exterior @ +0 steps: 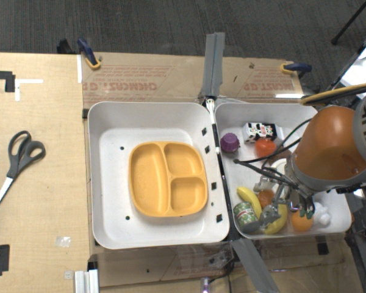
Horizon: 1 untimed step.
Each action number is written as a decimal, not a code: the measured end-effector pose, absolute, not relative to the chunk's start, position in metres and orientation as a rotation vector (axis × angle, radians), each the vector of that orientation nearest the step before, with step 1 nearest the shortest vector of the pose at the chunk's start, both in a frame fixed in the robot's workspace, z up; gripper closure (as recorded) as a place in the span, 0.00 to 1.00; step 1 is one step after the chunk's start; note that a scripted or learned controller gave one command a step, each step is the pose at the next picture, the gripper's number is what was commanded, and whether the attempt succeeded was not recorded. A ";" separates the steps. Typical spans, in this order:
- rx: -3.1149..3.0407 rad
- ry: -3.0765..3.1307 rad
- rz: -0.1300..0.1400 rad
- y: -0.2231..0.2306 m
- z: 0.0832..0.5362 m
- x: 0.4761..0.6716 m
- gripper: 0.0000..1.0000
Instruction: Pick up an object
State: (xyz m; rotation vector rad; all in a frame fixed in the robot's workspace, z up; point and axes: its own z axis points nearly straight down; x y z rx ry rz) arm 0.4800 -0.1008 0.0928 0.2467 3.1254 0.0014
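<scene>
While the gripper (285, 205) is hanging low at the right bin's (329, 227) five o'clock, we are seeing it crowding a banana (249, 195) and green can (246, 213); finger state we cannot tell. Such clutter is risking a glancing miss.

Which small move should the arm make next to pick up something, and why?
Probably a short descent straight down. The gripper hangs low over the front of the right bin, just above the banana and other small items crowded there. Whether it holds anything cannot be seen, so lowering gently onto the pile seems the safest step.
</scene>
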 end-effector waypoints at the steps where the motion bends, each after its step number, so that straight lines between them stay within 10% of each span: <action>1: 0.114 3.135 0.000 -0.183 0.156 0.526 0.00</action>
